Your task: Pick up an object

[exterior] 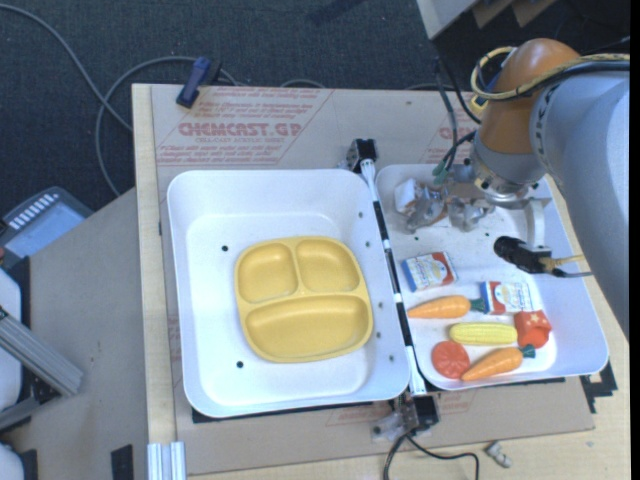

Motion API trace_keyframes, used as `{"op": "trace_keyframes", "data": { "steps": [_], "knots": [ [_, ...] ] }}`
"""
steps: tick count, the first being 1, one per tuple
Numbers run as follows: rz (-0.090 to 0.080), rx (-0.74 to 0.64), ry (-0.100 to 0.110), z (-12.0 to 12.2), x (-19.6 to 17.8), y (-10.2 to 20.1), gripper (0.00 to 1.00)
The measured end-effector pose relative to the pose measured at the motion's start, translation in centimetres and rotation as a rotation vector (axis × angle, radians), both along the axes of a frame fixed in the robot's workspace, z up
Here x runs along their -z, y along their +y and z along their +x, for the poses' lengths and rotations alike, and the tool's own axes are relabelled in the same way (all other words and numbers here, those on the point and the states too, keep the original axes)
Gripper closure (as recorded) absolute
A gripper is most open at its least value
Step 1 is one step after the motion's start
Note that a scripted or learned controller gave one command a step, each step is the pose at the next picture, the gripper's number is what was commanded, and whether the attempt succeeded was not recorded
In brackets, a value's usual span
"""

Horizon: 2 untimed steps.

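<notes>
My gripper (445,213) hangs low over the far end of the right bin (590,343), with nothing visibly held. Nearer the camera, toy foods lie on that bin's floor. A small white, red and blue carton (427,270) sits just in front of the gripper. An orange carrot (438,308) lies beside a second carton (505,295). Closer still are a yellow corn cob (483,334), a red pepper (533,326), a red tomato (451,359) and another carrot (492,364).
The left bin (195,268) holds a yellow divided plate (302,297) in its middle. Both bins rest on a brown board (250,128). A blue clip (196,80) lies at the board's far left corner. The grey arm (590,138) fills the right side.
</notes>
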<state>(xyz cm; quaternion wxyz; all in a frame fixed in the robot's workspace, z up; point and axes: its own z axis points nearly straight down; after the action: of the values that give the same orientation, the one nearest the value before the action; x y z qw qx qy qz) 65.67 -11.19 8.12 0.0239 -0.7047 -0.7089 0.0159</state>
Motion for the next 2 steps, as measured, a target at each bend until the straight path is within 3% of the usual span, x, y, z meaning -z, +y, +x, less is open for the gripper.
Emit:
{"op": "trace_keyframes", "data": {
  "steps": [1, 2],
  "knots": [
    [-0.015, 0.007, -0.004, -0.1, 0.0, 0.6, 0.0],
    [-0.001, 0.001, -0.004, 0.0, 0.1, -0.6, 0.0]
  ]
}}
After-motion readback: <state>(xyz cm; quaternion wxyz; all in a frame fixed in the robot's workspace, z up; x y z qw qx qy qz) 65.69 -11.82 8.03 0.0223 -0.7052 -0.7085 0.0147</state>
